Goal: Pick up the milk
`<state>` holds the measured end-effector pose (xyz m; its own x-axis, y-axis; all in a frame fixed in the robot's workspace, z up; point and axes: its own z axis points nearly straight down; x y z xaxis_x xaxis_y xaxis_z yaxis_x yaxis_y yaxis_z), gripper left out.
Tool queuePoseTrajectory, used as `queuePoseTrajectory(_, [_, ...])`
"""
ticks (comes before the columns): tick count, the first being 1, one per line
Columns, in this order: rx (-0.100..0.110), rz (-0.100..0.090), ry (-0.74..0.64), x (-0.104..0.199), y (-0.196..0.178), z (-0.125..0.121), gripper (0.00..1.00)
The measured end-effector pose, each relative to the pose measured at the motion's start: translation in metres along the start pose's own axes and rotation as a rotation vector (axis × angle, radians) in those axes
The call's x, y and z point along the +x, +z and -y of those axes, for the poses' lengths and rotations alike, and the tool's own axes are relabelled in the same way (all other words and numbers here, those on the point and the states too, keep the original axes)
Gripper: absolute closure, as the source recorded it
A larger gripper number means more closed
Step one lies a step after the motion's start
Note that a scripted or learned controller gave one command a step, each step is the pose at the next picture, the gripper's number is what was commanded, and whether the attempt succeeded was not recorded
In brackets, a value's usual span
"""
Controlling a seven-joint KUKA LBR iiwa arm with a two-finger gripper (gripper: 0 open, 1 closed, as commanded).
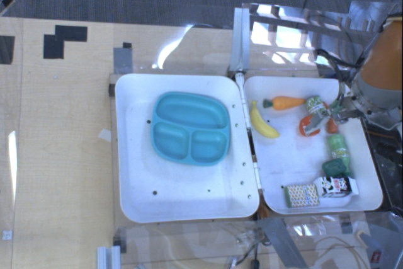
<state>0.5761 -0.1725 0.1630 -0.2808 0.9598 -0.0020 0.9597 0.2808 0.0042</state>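
Grey arm (pixel 378 96), orange band, metallic claw (pixel 337 111)

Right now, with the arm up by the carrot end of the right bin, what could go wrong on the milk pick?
1. The milk lies flat in the near corner, touching the green-patterned box and the dark green item; a descent could nudge or grab a neighbour.
2. It sits close to the bin wall, leaving little room on that side.
3. The gripper sits over the far clutter, so the path crosses the green bottle.
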Motion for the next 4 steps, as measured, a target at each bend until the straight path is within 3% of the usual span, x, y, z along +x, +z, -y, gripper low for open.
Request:
queuePoseTrajectory(1, [-0.008, 0.004, -0.119, 0.044, 0.073, 0.029, 0.0])
queuePoseTrajectory(2, [-0.003, 0.002, -0.061, 0.008, 0.034, 0.012, 0.0])
queuePoseTrajectory(4, [-0.006, -0.006, 0.019, -0.003, 0.052, 0.026, 0.0])
